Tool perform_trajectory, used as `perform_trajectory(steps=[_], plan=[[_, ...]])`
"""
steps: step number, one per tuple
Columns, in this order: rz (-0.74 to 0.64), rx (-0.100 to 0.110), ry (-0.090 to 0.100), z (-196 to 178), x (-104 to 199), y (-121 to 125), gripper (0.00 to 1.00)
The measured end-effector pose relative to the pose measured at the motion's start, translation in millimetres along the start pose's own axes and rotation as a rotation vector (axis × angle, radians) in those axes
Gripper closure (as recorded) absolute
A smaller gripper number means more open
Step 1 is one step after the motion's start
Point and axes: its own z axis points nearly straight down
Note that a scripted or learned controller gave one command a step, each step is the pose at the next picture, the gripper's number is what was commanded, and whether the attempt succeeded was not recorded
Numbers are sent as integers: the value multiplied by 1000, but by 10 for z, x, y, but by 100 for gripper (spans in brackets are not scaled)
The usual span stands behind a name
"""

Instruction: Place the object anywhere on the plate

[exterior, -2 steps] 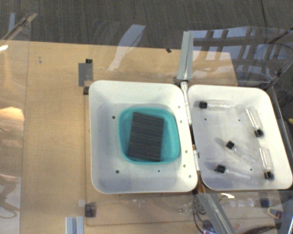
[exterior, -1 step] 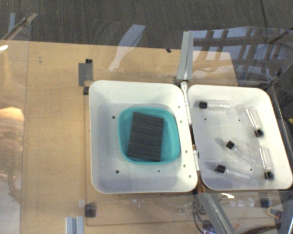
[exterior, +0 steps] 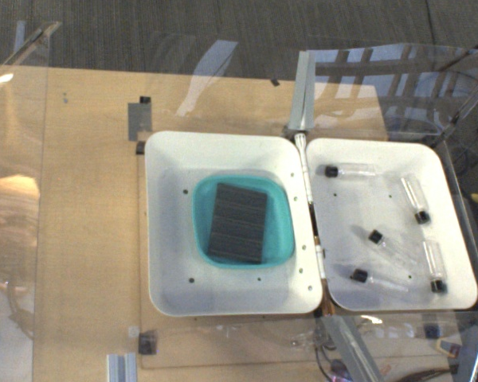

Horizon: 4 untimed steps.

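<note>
Left bin (exterior: 167, 285): teal plate (exterior: 280, 229) bearing a dark ridged block (exterior: 238, 224). Right bin (exterior: 382, 297): five clear black-capped tubes (exterior: 348, 170).

One fixed camera looks down at a slant, from some height, on both bins (exterior: 227, 153) and the bench (exterior: 80, 213).

Two bins are sitting side by side on the table (exterior: 80, 213). In the left bin (exterior: 167, 285) a plate (exterior: 280, 229) is lying, with a flat block (exterior: 238, 224) resting on it. Five capped tubes (exterior: 346, 170) are lying scattered in the right bin (exterior: 462, 293).
</note>
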Motion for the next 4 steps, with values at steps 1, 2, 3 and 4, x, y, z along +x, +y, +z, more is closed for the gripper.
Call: perform_trajectory(steps=[1, 2, 3, 4], plan=[[0, 0, 0, 0, 1, -1, 0], [-1, 0, 0, 1, 1, -2, 0], [-1, 0, 0, 1, 1, -2, 0], [-1, 0, -1, 1, 2, -2, 0]])
